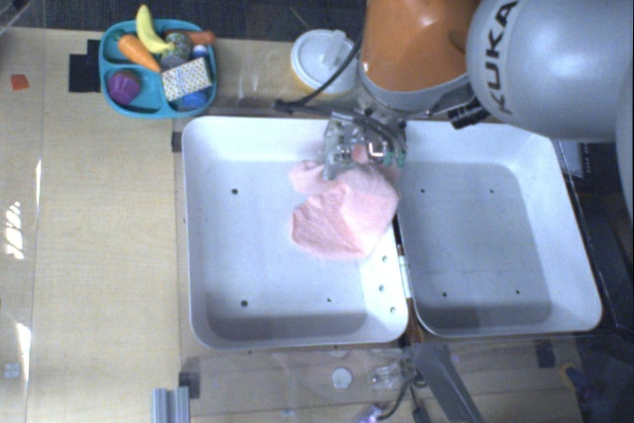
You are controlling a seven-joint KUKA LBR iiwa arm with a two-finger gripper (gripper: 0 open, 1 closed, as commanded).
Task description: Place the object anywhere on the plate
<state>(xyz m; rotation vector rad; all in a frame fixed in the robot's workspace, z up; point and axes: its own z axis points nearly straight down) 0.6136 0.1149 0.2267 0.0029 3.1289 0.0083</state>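
Observation:
A crumpled pink cloth (342, 211) lies at the right side of the left white bin (228, 243), and its right edge covers that bin's rim. My gripper (358, 151) sits directly over the cloth's top edge, under the orange wrist band. Its metal tip meets the pink fabric, but the contact is too small and cluttered to tell whether the cloth is held. A blue divided plate (111, 102) stands on the bench at the far left, outside the bins. It carries a toy banana (150, 30), a carrot (138, 52) and other small toys.
The right white bin (495, 243) lies below the arm's big grey body. A white and yellow cup (320, 60) stands behind the left bin, beside the arm. Wooden bench surface stretches along the left.

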